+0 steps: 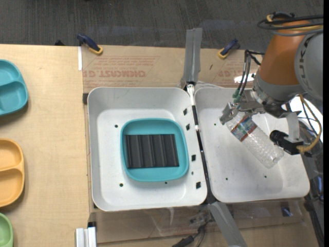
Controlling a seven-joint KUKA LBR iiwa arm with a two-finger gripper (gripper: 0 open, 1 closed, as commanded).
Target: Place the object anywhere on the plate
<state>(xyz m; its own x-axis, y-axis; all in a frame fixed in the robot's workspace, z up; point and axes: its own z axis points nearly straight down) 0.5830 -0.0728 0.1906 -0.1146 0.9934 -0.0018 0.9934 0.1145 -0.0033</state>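
A teal plate [154, 175] with a dark ridged centre lies in the middle of the left bin [103, 138]. Over the right bin [221, 179], a clear plastic bottle [259, 144] with a red and white label slants down toward the lower right. My gripper [234, 113] is at the bottle's upper left end, near the bin's back left, and its fingers are shut on the bottle's neck end. The grey arm with its orange band [281, 60] comes in from the upper right and hides the wrist.
A raised divider [196, 133] separates the two bins. Teal [10, 91], orange [9, 171] and green [4, 231] trays lie on the wooden bench at the far left. Cables and a black fitting [281, 139] hang by the right bin's right side.
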